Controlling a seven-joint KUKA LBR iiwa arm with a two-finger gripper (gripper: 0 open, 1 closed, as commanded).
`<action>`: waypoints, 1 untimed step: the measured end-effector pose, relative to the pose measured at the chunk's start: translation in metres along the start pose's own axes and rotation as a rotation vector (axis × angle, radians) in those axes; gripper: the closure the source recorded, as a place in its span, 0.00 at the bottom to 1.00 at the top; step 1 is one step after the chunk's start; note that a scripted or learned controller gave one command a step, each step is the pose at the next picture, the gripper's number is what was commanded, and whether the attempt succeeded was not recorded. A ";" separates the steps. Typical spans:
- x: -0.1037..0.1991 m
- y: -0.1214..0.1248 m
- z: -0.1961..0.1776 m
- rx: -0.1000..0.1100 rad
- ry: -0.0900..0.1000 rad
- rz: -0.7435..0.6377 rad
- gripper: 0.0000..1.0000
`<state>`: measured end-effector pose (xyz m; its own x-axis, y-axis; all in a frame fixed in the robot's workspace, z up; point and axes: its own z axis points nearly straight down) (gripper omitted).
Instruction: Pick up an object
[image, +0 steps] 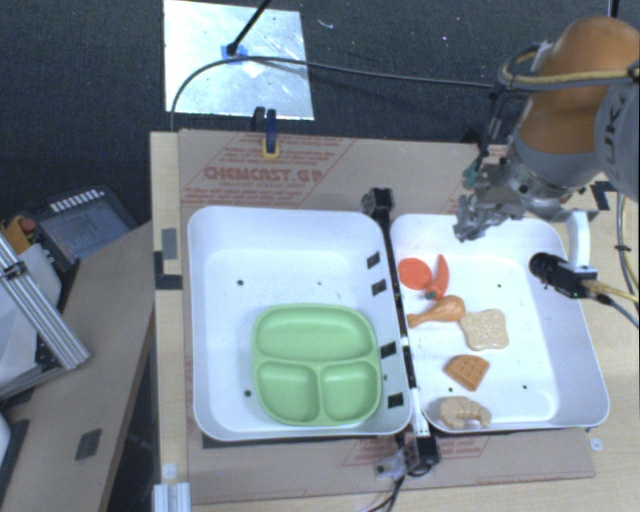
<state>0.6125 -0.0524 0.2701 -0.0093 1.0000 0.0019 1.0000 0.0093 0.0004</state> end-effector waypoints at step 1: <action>0.048 -0.010 0.017 0.001 0.000 0.000 1.00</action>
<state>0.6019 -0.0041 0.2529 -0.0090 1.0000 0.0022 1.0000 0.0090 -0.0008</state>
